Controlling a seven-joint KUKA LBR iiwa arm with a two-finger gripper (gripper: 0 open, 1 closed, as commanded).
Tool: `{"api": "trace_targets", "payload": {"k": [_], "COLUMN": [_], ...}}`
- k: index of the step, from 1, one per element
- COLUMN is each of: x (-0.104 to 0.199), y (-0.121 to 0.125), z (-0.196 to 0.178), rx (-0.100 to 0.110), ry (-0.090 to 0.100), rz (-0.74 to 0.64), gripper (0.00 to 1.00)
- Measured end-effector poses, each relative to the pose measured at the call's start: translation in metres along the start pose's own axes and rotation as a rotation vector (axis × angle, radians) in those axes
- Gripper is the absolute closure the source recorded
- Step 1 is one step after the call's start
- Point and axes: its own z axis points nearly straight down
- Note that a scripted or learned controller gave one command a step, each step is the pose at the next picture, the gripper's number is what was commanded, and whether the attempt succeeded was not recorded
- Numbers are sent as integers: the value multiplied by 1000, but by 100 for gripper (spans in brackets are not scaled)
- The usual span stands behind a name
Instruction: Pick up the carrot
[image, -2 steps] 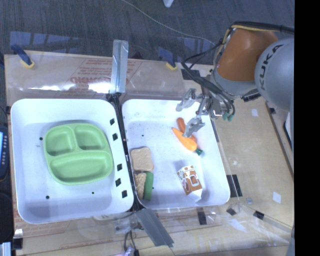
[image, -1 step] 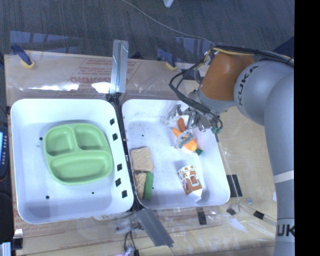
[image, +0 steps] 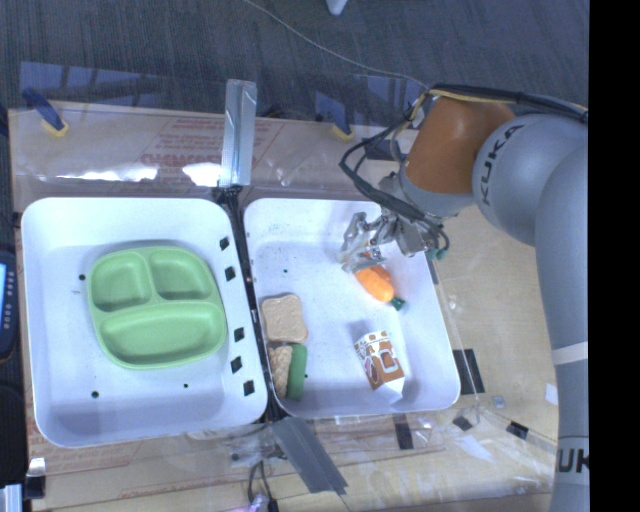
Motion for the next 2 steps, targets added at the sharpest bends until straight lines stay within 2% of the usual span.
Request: {"api": "trace_targets", "payload": {"k": [1,2], "x": [-2,-22], "y": [1,64], "z": [-12,-135], "rx": [2,1], "ry": [-5,-6], "rz": [-5,14], "gripper": [100,100]}}
